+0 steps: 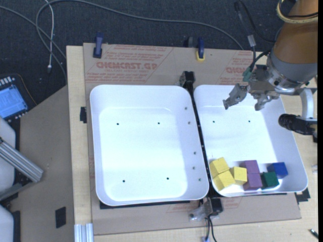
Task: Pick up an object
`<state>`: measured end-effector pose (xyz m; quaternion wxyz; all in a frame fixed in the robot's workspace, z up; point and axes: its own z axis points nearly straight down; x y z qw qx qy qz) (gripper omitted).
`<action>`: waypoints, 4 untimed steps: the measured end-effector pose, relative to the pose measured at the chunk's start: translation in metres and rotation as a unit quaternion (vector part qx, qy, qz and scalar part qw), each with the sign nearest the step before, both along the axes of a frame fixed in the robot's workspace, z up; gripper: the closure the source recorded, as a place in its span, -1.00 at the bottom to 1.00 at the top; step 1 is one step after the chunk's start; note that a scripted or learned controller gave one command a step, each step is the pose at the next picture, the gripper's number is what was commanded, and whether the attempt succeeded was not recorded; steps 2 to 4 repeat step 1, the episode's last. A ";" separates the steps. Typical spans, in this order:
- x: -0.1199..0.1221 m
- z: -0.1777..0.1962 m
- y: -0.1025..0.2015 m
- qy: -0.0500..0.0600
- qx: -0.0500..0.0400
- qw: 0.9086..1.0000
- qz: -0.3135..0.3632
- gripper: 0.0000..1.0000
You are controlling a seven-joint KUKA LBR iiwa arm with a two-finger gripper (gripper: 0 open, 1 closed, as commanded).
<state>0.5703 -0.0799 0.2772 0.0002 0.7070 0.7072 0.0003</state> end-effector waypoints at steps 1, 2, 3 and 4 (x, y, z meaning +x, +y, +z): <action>-0.011 -0.026 -0.072 0.001 0.000 1.000 -0.003 -1.00; -0.011 -0.026 -0.072 0.001 0.000 1.000 -0.003 -1.00; -0.011 -0.026 -0.072 0.001 0.000 1.000 -0.003 -1.00; -0.011 -0.026 -0.072 0.001 0.000 1.000 -0.003 -1.00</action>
